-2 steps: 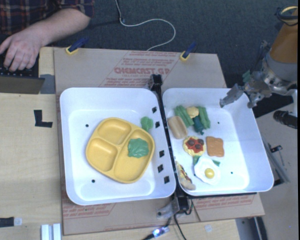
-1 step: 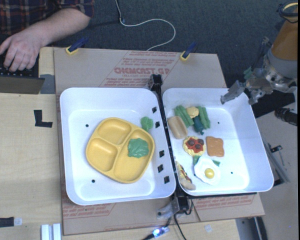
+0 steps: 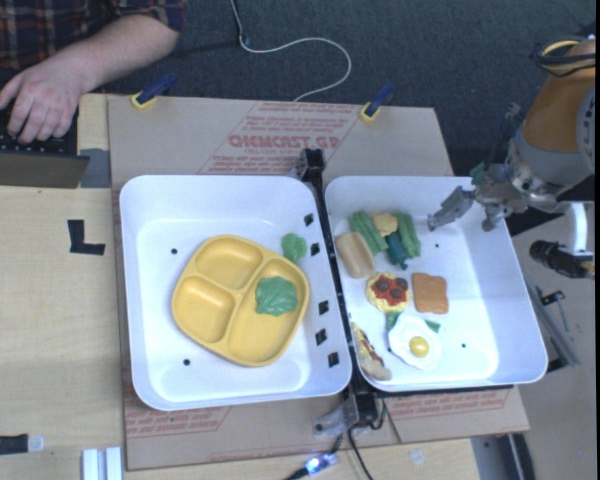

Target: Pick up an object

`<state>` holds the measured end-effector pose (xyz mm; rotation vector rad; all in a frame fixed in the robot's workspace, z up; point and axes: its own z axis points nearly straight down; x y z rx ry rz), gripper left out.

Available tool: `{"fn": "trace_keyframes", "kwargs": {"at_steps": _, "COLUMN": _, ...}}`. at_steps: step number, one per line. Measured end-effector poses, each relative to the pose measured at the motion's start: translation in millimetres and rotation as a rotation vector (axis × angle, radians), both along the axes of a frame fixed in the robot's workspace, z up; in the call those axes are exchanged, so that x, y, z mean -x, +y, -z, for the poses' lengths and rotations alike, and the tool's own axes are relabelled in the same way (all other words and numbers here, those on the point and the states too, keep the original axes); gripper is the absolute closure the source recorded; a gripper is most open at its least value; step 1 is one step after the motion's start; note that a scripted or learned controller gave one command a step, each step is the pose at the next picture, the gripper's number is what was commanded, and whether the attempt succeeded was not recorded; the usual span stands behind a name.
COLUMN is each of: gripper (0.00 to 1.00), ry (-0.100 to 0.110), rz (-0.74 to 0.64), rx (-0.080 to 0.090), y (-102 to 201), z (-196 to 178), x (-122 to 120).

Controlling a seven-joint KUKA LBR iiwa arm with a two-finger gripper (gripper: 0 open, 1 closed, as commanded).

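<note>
Camera view: metal fingers (image 3: 467, 211) spread, ungrasping, above glossy plastic fried egg (image 3: 417, 343).

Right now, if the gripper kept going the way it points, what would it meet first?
The gripper points left and down toward the right bin. Likely first in line is the green toy vegetable cluster, though height above the bin is unclear.

Both white bins (image 3: 140, 268) look like smooth plastic with a soft sheen. The yellow divided plate (image 3: 215, 303) is glossy moulded plastic, and the toy foods, among them the fried egg (image 3: 417, 344) and the green leaf (image 3: 276, 296), have the same slick plastic look. Under the bins lies matt brown cardboard (image 3: 230, 133) with red print. The gripper (image 3: 470, 208) looks like dull grey metal.
</note>
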<state>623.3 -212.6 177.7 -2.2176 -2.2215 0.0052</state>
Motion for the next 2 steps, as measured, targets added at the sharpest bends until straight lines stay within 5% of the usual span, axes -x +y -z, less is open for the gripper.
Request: {"fn": "trace_keyframes", "kwargs": {"at_steps": 2, "gripper": 0.0, "ry": -0.002, "rz": -0.002, "rx": 0.001, "y": 3.2, "z": 95.3, "x": -1.7}}
